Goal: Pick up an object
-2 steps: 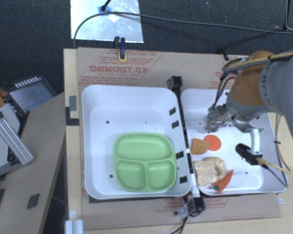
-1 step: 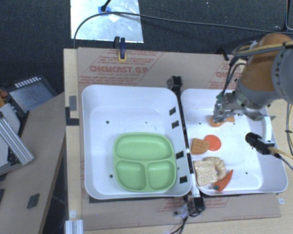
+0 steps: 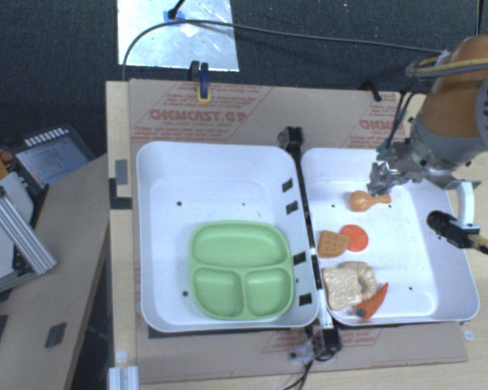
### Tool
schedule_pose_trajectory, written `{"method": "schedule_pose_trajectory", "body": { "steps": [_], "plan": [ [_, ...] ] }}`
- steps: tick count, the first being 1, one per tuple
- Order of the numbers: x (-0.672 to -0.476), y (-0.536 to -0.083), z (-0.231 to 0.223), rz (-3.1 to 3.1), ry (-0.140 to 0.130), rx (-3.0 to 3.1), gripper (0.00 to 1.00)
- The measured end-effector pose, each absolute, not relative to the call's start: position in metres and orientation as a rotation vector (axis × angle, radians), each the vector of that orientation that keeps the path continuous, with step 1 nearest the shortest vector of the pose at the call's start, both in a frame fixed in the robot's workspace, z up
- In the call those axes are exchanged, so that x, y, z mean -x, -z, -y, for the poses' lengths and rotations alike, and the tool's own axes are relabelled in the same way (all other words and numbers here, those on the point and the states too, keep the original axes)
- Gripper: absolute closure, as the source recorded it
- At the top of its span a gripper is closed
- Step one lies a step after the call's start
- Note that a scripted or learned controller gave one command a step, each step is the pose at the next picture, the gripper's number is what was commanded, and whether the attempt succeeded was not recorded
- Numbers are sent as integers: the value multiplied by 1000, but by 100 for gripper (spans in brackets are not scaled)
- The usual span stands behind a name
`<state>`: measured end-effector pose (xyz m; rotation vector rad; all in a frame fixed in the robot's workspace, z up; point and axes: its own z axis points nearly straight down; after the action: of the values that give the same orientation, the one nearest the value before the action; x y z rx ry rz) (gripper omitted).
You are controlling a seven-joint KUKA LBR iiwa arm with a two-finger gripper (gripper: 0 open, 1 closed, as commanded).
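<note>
Arm [image 3: 459, 96] bent over right bin [image 3: 447, 299], gripper [image 3: 380, 182] above orange pear-shaped toy [image 3: 361, 201]

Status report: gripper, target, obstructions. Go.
Gripper over right bin, just above orange drumstick toy; nothing seen held. Waffle, red disc, bread, carrot lie nearer, apart from drumstick.

You've got bright, even overhead light here, and the white bins [image 3: 228, 169] nearly wash out. Glare flares off the foil sheet [image 3: 179, 23] up top. Shadows stay soft and short. Overall it's slightly grainy, with the dark backdrop swallowing detail.
</note>
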<state>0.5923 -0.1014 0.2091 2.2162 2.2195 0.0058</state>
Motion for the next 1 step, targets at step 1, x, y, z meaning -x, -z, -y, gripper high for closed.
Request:
{"method": "schedule_pose_trajectory", "body": {
  "steps": [1],
  "plan": [
    [-594,-247,102,-2222,-6,-2213,100]
  ]
}}
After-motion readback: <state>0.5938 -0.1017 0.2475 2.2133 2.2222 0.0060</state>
